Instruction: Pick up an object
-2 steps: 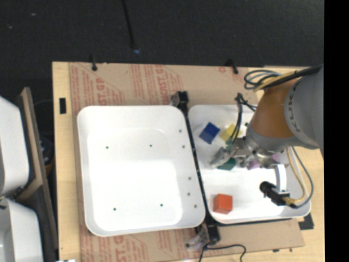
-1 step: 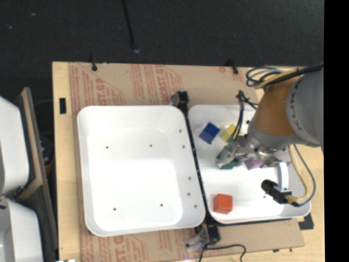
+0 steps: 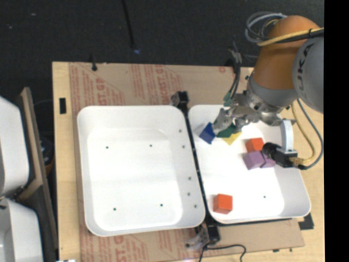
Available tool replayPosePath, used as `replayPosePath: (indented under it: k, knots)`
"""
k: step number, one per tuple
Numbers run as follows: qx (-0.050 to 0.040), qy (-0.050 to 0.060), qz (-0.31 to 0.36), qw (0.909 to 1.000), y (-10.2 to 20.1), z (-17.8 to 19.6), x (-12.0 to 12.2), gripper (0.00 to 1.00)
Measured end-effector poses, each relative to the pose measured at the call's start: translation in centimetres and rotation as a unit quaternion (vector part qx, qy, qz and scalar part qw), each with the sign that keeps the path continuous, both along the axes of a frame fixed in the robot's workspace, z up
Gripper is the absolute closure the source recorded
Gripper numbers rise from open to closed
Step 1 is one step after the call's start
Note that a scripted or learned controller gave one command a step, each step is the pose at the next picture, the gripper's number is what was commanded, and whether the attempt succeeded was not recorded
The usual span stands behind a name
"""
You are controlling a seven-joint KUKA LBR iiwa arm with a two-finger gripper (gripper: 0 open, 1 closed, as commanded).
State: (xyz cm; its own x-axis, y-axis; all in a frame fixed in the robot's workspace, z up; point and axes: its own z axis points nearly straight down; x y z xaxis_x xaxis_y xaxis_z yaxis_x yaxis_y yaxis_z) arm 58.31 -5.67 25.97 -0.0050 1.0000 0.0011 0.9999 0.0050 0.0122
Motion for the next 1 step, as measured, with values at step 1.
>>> replayPosePath:
  k: [1]
  knots:
    - [0.0002,0.006,0.001,1.0000,8.40,-0.25,-0.79,1.00]
